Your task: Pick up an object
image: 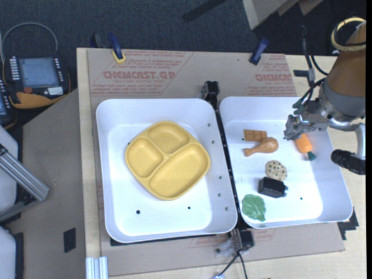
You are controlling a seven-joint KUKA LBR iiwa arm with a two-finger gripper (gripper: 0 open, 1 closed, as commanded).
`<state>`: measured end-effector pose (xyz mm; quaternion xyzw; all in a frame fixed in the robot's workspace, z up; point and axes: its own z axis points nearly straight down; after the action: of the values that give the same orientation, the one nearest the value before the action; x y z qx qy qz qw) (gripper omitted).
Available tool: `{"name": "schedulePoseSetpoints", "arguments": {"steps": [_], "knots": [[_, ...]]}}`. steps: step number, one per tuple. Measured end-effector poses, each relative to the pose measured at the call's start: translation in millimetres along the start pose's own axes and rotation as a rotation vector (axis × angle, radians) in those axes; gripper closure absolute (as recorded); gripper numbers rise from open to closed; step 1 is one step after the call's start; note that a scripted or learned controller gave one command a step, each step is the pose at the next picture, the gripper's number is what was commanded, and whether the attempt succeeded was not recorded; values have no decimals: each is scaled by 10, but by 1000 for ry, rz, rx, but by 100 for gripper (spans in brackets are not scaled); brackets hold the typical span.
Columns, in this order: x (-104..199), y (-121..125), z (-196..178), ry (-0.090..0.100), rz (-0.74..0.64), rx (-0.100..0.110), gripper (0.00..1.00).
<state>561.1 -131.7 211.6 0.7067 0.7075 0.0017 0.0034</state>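
The gripper (297, 127) hangs over the upper right part of the right bin (331, 211), at the end of the grey arm (344, 86) that comes in from the right. How far it is open cannot be told from here: the metal head is small and seen from above. Nothing is visibly caught in it. A small carrot (305, 144), orange with a green tip, lies on the bin floor just beside the gripper, on its lower right; contact between the two cannot be made out.

Other items in the right bin, all lying loose and apart from the gripper: a brown cracker (254, 135) near the top left, a tan drumstick (261, 147) just below it, a speckled cookie (276, 169) near the middle, a black block (272, 187) just below the cookie, and a green leaf (254, 207) by the lower left corner, close to the rim.

The left bin (116, 156) holds a yellow divided plate (167, 159), set near its centre with bare white floor all round.

The two bins sit side by side, their inner rims nearly meeting. In the right bin, the lower right floor is open; the items crowd the left half.
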Motion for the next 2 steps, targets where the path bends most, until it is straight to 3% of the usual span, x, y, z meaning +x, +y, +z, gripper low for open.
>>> {"name": "schedulePoseSetpoints", "arguments": {"steps": [2], "knots": [[1100, 3, 90, 4, -3, 10, 100]]}}
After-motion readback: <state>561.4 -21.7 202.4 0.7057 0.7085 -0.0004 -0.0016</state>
